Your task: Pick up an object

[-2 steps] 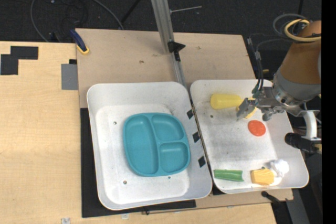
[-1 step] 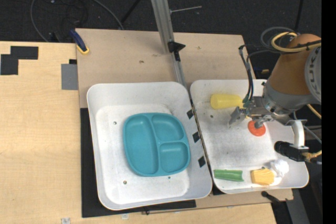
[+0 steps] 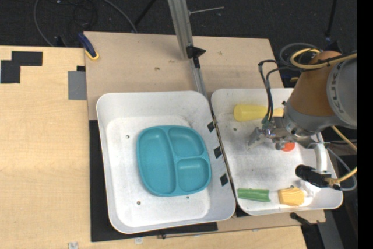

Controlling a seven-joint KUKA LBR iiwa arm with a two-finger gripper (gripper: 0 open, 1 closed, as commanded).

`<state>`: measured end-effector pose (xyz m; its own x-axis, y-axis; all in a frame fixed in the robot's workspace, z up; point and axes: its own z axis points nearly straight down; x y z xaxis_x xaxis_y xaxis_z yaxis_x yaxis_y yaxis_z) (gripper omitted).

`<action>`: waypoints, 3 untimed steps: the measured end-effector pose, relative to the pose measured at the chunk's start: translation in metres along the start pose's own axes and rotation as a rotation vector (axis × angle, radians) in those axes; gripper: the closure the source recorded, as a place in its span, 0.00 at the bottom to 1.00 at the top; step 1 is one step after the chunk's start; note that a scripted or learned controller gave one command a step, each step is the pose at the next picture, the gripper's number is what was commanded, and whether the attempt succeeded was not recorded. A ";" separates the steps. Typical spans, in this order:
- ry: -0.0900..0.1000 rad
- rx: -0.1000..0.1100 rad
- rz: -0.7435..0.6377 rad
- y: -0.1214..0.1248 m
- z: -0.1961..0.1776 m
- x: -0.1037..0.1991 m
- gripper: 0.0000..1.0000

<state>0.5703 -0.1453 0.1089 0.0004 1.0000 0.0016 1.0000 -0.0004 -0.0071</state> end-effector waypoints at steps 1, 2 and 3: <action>0.000 -0.009 0.000 0.003 0.015 -0.001 0.00; 0.005 -0.016 0.002 0.005 0.003 0.001 1.00; -0.002 -0.007 -0.001 0.001 -0.040 -0.002 1.00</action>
<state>0.5715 -0.1473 0.1489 -0.0003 1.0000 -0.0004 1.0000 0.0003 0.0003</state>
